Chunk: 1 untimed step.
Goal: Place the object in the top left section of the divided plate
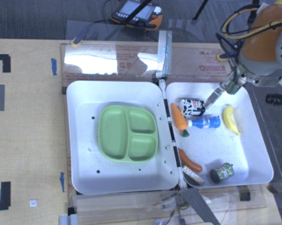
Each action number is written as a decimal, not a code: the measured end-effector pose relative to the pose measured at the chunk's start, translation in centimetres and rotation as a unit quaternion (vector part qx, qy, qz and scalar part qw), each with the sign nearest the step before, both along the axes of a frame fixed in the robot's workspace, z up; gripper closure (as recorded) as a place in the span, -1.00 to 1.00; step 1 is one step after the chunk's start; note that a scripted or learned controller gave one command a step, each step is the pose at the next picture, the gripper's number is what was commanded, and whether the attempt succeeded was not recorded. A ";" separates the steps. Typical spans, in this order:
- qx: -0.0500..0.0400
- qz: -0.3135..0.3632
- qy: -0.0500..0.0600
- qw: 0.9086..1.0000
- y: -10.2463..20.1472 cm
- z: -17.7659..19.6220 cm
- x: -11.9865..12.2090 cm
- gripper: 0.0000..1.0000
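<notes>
Hand low over the cow-patterned carton, plate waiting

You had the hand [205, 105] at the cow-patterned carton [191, 107], twelve o'clock in the right bin [253, 158]; whether it was parted or closed you could not tell. The carrot [179, 118] and blue bottle [205, 123] crowded that carton at six o'clock, so a grab could nudge them or slip. The green divided plate [128, 133] sat in the left bin [84, 102], on a pale wooden worktop [26, 125].
</notes>
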State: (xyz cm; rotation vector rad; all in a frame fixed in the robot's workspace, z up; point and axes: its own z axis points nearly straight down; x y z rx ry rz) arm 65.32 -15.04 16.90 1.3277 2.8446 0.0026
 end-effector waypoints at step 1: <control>-0.001 0.099 0.000 0.995 0.1 4.8 -3.5 -1.00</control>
